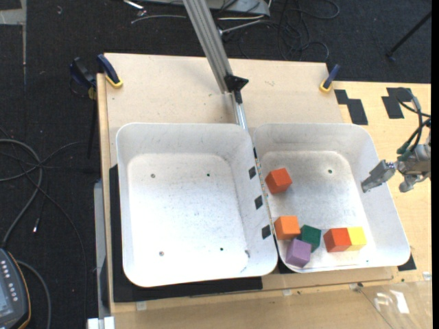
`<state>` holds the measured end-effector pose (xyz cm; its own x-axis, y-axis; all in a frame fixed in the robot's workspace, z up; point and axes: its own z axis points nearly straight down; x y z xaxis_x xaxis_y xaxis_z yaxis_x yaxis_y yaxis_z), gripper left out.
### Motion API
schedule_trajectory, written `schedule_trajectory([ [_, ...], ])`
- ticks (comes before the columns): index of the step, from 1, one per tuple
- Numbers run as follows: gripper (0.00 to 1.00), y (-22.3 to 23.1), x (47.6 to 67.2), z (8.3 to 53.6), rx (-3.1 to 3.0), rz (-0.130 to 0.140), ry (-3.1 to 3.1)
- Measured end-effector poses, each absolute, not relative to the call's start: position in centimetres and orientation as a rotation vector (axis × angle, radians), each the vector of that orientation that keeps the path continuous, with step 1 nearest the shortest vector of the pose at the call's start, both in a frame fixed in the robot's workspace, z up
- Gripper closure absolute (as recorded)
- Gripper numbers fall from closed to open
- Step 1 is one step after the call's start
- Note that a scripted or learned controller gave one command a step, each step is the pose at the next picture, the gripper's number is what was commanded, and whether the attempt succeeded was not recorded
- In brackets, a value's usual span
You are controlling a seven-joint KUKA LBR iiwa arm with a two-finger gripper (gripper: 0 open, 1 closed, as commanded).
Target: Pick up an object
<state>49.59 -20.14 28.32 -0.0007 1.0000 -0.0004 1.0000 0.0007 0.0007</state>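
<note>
Several small cubes lie in the right bin [312,130]. An orange cube [278,180] sits alone near the bin's left wall. Along the front lie another orange cube [287,226], a green cube [311,236] and a purple cube [298,252], packed close together. A red-orange cube [337,239] touches a yellow cube [357,237] at the front right. My gripper [392,177] hovers over the bin's right rim, well to the right of the cubes, and nothing shows in it.
The left bin [182,204] adjoins the right one along a shared middle wall. A slanted metal pole [209,36] rises from behind the bins. Clamps [110,74] [329,77] grip the bench's back corners. Black tape marks [353,107] lie at the back right.
</note>
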Motion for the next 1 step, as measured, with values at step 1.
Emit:
schedule_trajectory([
  [1, 0.00, -14.36, 55.66, 11.95, 2.219, -0.004, 2.232],
])
